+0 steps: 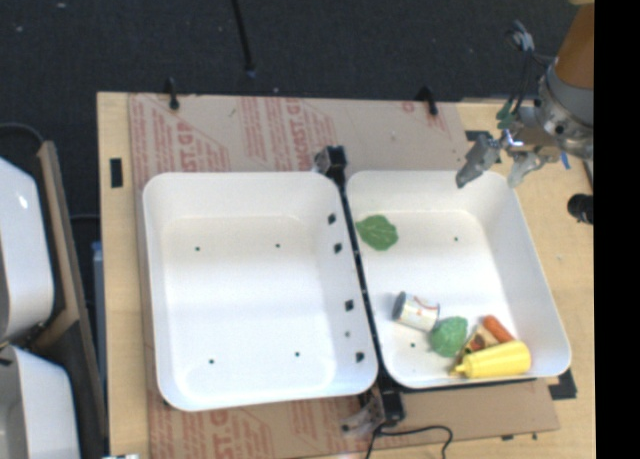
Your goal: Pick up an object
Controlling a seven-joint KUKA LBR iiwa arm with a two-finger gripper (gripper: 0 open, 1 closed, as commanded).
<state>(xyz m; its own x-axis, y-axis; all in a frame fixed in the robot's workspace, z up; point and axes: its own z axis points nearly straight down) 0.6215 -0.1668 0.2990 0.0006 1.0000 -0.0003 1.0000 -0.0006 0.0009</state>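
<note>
Camera view, looking down at a slant: the tool (pixel 495 162) hangs with its two fingers spread and nothing between them, above the far right corner of the right bin (pixel 530 257) on the worktop (pixel 250 132). Candidates for picking lie well apart from it. A flat green piece (pixel 378 232) sits alone near the divider, while a small white cylinder (pixel 416 311), a green lump (pixel 449 335), an orange piece (pixel 496 328) and a yellow bottle (pixel 495 360) crowd the near right corner, touching or just beside one another. Risks as judged: a descent into that cluster could nudge neighbours or strike the bin wall, and the flat green piece may slip under closing fingers.
</note>
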